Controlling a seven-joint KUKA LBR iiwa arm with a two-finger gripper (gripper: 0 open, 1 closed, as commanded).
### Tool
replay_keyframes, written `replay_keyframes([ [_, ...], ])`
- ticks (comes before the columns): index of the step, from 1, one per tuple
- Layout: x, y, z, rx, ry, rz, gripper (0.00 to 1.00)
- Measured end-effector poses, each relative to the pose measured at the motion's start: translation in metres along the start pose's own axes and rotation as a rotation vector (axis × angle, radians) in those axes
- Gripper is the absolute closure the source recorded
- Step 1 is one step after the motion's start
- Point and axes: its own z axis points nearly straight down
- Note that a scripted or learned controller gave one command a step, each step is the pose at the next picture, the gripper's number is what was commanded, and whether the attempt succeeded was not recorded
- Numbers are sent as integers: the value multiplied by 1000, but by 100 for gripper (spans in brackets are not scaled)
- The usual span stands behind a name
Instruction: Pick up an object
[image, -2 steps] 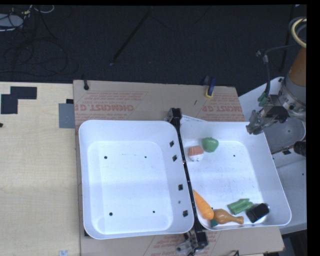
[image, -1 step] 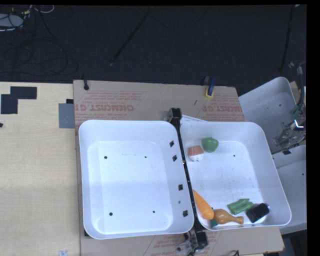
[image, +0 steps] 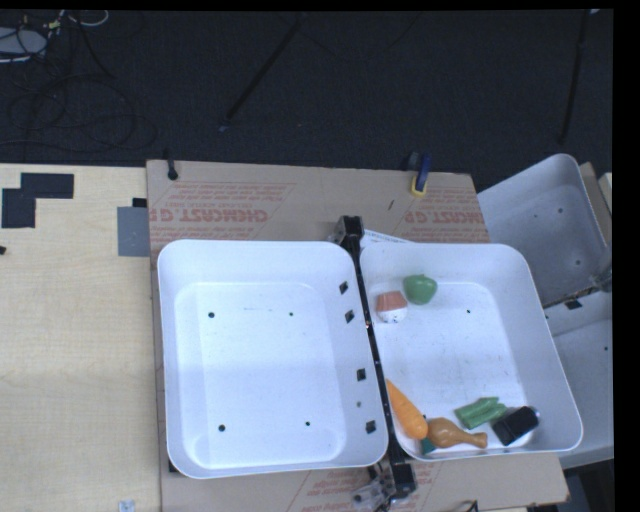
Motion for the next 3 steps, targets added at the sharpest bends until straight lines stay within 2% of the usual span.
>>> replay_keyframes([
  [1,72,-24,-78,-4,3,-10,100],
  [2,92,-28,-132,0,2,-5,100],
  [3,76,-29,-82,11,3,-1,100],
])
